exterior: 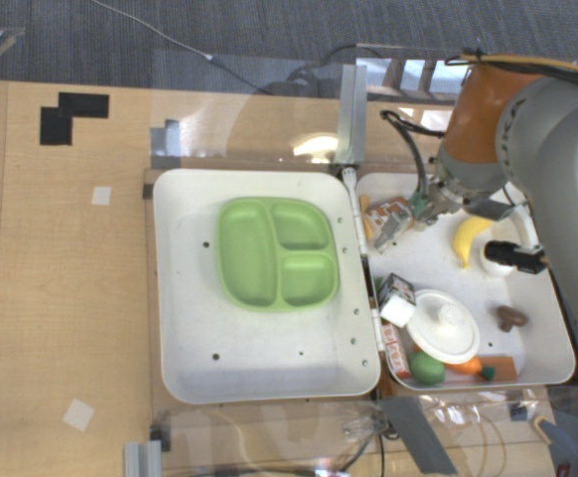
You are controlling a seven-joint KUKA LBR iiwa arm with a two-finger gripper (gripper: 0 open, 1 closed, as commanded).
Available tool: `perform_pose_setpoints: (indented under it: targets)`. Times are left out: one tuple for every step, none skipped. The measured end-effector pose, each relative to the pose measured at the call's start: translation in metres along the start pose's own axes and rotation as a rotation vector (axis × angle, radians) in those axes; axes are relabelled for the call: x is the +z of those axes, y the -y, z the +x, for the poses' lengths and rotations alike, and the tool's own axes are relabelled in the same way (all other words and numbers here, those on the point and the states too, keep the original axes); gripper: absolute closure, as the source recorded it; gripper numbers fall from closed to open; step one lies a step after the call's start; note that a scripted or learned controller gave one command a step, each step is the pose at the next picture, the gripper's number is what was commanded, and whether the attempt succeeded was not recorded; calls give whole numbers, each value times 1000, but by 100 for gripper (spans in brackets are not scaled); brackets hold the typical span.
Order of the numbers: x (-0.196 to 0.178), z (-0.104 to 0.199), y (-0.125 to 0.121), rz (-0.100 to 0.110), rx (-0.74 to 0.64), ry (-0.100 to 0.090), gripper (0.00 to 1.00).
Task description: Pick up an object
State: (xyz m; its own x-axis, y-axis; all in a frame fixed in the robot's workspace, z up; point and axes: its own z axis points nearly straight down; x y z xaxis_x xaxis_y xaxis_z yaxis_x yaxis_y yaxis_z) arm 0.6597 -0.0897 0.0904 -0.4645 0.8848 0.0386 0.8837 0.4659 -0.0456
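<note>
Camera view, nearest edge first. Along the near wall of the right bin (545, 288), a row: green round fruit (426, 368), small orange carrot-like piece (468, 369), orange-brown block (504, 368). Just behind the fruit and touching it, a white round lid with a knob (445, 328). To the lid's left, against the wall shared by the bins, a red wrapper (392, 346) and a small dark box (396, 290) with a white piece (396, 312) at its near end. To the lid's right and apart from it, a small brown lump (510, 317).

Alongside, in the left bin (198, 358), a green divided plate (274, 253), flat and near the middle.

Farther back in the right bin, a yellow banana (468, 238), curved, lying on the white floor. Left of it, in the far-left corner, a crinkled snack packet (383, 219).

Right at that packet's right end, low, the gripper (420, 210); touching or just above, impossible to tell, and likewise whether parted or closed. Behind it, the grey arm (557, 157) with its orange band, entering from the right.
</note>
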Motion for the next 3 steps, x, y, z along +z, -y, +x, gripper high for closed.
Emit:
perform_pose_setpoints:
  targets:
    - [-9,-2,3,9,-7,10,100]
    - [-154,40,-20,-69,16,50,100]
    - [-115,18,27,-42,-379,52,100]
